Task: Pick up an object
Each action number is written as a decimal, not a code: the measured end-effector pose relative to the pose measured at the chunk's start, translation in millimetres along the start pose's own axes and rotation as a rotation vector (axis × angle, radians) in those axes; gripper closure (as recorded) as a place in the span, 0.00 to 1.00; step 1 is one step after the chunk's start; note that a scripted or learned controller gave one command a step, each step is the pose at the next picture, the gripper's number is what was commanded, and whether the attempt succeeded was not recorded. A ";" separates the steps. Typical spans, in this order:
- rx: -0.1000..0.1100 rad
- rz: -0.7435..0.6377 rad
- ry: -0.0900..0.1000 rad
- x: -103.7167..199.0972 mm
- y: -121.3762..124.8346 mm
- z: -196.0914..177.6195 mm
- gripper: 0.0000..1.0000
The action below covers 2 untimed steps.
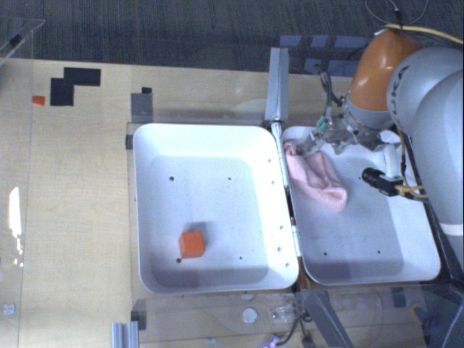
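Observation:
A pink cloth (317, 177) lies crumpled along the left wall of the right bin (377, 259), reaching from its far left corner toward the middle. My gripper (323, 139) is low over the far end of that bin, right at the upper end of the cloth. The grey wrist and orange band (377, 71) rise behind it. A small orange cube (192, 243) rests on the floor of the left bin (217, 151), near its front left part and far from the gripper.
A black cable piece (380, 180) hangs off the arm over the right bin's right side. A metal post (275, 85) stands behind the divide between the bins. Black markers (72, 84) lie on the bench at far left.

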<state>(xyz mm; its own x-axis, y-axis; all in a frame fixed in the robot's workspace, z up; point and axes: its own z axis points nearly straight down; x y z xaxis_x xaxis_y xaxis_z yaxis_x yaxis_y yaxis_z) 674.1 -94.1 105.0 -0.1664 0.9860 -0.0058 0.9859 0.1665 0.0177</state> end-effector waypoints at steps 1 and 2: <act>0.008 0.339 0.000 -48.4 -22.4 -52.6 0.00; 0.003 0.267 0.001 -22.8 -37.0 13.2 0.00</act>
<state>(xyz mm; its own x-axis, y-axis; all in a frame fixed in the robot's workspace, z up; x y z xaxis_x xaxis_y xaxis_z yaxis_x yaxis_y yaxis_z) 641.7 -122.7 91.2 0.0999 0.9950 -0.0006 0.9949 -0.0999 0.0154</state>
